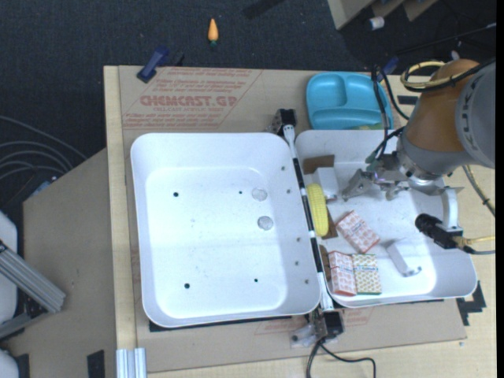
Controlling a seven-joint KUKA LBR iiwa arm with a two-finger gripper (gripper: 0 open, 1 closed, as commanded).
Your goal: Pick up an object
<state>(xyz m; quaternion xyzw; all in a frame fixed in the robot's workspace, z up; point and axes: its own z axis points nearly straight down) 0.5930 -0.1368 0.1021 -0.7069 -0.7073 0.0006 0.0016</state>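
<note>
Holding banana (pixel 318 209), 3 cartons: right bin (pixel 453 278); end effector (pixel 364 181) grip state indiscernible.

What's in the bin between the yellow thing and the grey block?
In the camera view, a small red-and-white patterned box lies tilted between the yellow object and the grey block, on the right bin's white floor.

Bright, even overhead light; soft shadows; slightly grainy.
</note>
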